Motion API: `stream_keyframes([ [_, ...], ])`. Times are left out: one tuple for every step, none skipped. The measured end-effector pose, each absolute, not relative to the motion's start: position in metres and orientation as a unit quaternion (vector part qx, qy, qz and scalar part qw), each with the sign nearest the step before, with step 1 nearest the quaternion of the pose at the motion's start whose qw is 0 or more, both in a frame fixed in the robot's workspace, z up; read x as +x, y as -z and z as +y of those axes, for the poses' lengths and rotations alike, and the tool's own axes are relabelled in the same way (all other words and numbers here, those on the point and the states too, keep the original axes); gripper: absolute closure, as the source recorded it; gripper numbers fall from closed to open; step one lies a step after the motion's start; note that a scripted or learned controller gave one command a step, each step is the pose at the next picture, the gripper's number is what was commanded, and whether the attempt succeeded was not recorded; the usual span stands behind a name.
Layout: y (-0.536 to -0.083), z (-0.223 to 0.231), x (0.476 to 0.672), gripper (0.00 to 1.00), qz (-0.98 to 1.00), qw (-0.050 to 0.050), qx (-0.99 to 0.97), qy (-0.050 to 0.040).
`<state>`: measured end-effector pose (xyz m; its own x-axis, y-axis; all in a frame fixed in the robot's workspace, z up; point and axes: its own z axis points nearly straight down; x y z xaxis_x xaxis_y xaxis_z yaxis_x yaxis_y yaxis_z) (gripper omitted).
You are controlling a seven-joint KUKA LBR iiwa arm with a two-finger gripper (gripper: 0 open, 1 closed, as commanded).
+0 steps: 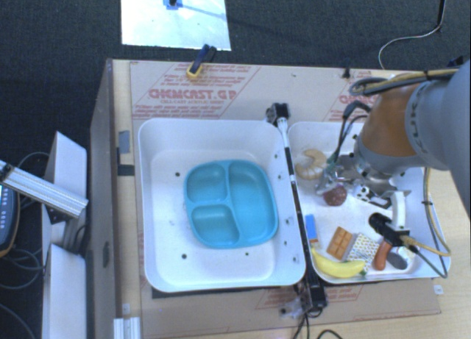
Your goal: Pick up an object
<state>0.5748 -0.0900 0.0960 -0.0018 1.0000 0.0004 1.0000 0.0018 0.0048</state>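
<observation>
Your end effector (330, 180) hangs low over the far-left part of the right-hand shallow white bin (430, 275), with the grey arm and its orange band reaching in from the right. From this slanted overhead view you cannot tell whether the end effector is wide or narrow, and nothing can be seen held in it.

The closest thing to it is the dark red-brown round object (335, 196). It lies on the bin floor just on the near side of the end effector, so close that the two seem to touch in the view, though you cannot tell whether they really do. On the far-left side of the end effector you see a pale cream curved pastry-like piece (314, 159), near it but apart.

Towards the near edge of the same bin lie a small blue block (310, 227) by the left wall, an orange square waffle-patterned piece (340, 242), a grey speckled square (362, 245) just right of it, a yellow banana (337, 265) along the near wall and a red-orange sausage-shaped piece (380, 255). All of these are well apart from the end effector.

The left-hand white bin (158, 183) on your counter (221, 87) holds a light blue plastic plate (229, 204) with three compartments.
</observation>
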Motion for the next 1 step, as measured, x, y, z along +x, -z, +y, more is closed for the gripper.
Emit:
stream_keyframes([
  [-0.1849, -0.047, 0.5451, 1.0, 0.708, 0.001, 0.706, -0.0012],
])
